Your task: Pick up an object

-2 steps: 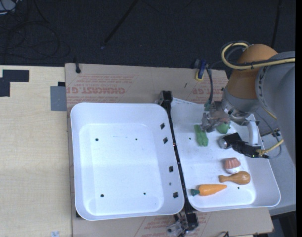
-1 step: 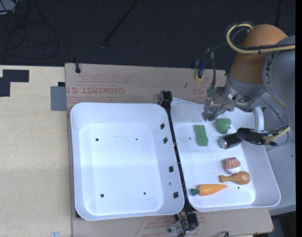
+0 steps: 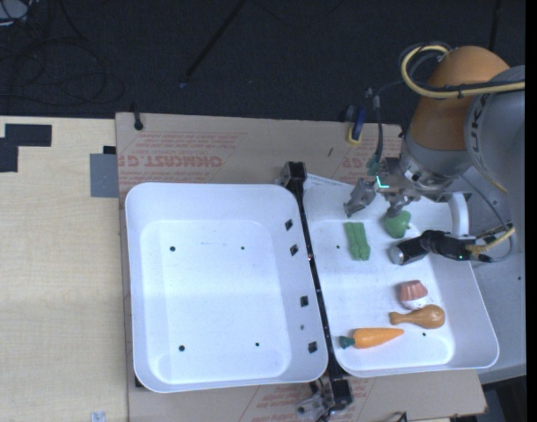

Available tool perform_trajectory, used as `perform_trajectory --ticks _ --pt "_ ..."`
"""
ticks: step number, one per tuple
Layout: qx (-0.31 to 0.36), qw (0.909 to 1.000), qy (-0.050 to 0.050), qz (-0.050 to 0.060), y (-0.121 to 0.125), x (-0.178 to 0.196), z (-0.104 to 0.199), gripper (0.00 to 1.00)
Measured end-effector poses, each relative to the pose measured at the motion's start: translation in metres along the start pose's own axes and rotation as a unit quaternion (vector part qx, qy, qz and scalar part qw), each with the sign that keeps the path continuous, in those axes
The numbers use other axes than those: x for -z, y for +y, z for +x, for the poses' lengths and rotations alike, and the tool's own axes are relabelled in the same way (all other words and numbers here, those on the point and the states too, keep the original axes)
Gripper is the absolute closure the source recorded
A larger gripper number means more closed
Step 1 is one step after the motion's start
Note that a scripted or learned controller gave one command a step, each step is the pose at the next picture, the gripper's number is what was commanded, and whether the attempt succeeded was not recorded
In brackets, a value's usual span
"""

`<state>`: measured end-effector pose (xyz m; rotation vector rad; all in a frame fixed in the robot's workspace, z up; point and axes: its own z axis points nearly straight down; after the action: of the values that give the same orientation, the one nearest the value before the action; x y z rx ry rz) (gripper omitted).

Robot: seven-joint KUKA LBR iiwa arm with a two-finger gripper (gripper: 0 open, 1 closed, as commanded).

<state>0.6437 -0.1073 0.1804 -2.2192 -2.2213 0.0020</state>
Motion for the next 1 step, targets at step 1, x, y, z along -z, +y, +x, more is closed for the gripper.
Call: perform_trajectory --ticks 1 --pt "-0.002 1.0 -0.001 0.0 -0.0004 -0.0177 -0.0528 0.0"
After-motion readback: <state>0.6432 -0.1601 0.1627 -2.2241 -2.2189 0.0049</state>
